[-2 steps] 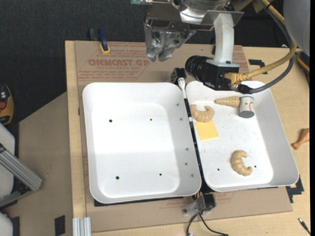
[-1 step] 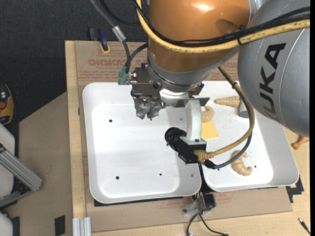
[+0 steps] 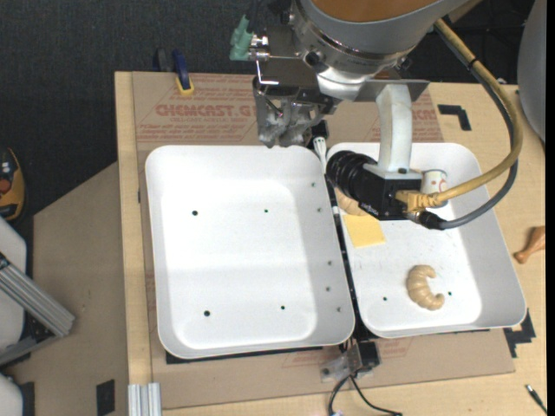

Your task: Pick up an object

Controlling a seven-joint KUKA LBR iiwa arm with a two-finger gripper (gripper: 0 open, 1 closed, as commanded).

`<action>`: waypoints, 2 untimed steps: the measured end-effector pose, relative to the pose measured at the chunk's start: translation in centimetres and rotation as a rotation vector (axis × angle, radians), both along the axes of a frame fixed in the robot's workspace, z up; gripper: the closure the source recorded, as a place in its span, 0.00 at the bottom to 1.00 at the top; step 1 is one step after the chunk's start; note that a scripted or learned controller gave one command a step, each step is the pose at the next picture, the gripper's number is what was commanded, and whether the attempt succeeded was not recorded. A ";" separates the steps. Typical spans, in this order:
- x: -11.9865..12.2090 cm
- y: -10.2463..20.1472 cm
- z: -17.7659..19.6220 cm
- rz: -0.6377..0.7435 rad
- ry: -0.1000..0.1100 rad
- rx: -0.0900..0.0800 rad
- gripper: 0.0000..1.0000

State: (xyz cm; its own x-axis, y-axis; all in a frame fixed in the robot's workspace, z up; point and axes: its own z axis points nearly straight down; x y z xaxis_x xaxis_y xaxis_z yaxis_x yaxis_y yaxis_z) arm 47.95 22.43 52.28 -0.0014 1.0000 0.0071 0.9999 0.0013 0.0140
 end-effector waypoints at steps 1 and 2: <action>-0.1 0.0 -0.8 0.000 0.014 -0.007 0.00; 0.0 0.1 0.3 0.002 0.010 -0.005 1.00</action>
State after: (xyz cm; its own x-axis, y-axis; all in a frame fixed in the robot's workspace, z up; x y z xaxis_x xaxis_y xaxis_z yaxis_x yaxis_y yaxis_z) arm 47.92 22.55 52.63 -0.0033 1.0000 0.0017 1.0000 0.0033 0.0039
